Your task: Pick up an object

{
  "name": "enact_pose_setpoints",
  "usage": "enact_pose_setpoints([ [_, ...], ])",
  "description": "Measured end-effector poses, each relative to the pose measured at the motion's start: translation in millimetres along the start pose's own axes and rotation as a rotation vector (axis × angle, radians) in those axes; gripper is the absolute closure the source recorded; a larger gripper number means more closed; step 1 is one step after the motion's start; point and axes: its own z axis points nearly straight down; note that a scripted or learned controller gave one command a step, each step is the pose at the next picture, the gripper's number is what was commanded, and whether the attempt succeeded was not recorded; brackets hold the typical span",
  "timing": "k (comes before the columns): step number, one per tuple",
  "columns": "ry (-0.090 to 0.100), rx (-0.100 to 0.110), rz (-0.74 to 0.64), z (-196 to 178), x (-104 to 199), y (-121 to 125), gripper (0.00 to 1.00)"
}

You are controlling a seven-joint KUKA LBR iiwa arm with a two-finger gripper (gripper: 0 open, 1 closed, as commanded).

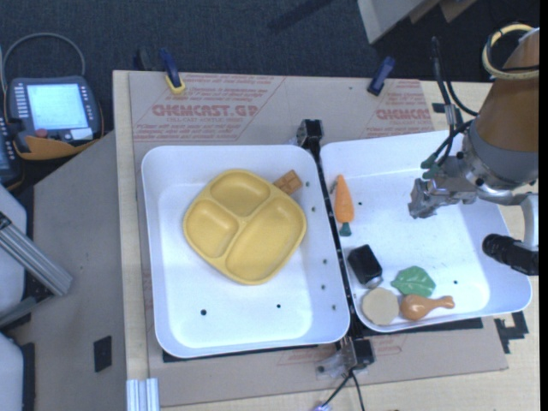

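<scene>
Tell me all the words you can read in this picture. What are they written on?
"CHEMCAST G.P" in red, on the brown board under the bins, above the left bin.
More red lettering on the same board above the right bin: too blurred to read.
The handheld screen at far left: glowing, too small to read.

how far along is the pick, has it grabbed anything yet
Nothing looks picked yet. The gripper is over a bare part of the right bin, with no object seen between its fingers. The toy carrot, black block, green leaf, tan disc and toy drumstick all lie in that bin. Left: descend on one, close, lift.
</scene>
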Motion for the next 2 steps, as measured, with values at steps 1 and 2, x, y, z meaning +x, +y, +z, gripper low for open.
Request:
enact_pose_setpoints([
  [1, 0.000, 0.001, 0.000, 15, 54, -6, 1.00],
  [2, -0.001, -0.003, -0.001, 9, 109, -9, 1.00],
])
